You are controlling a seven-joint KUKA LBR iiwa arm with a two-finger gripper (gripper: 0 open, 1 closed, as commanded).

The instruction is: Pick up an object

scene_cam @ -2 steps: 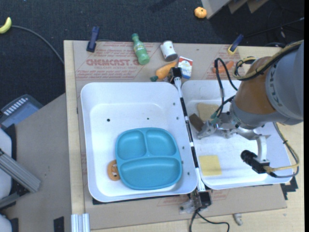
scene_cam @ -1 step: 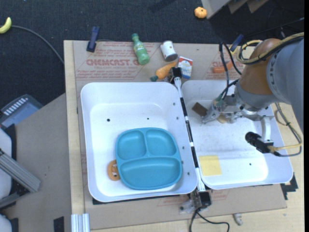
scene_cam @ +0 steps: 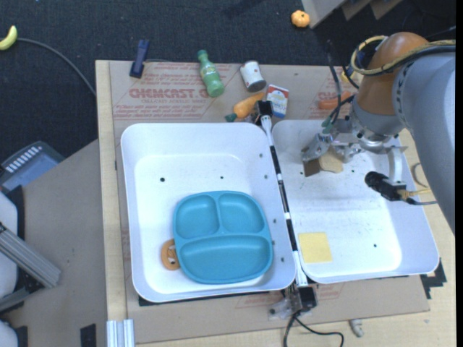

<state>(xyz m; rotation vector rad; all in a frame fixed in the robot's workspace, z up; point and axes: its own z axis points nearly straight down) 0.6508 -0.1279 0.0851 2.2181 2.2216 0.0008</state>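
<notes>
Right white bin [scene_cam: 405, 251], gripper [scene_cam: 323, 152] low — touching tan object [scene_cam: 331, 163]

Grey arm [scene_cam: 427, 100] low, wrist down

From my remote seat this reads as a robotics lab: a grey arm [scene_cam: 427, 85] with an orange band reaches over a plywood surface [scene_cam: 181, 92] stencilled with a brand name, carrying two shallow white bins [scene_cam: 137, 165] side by side. Cables [scene_cam: 58, 56] trail across dark carpet [scene_cam: 72, 6], and toy props sit about, a green bottle [scene_cam: 210, 74], a small can [scene_cam: 252, 75], a blue divided plate [scene_cam: 221, 236]. Bits of metal framing [scene_cam: 29, 255] lie at the left edge
</notes>
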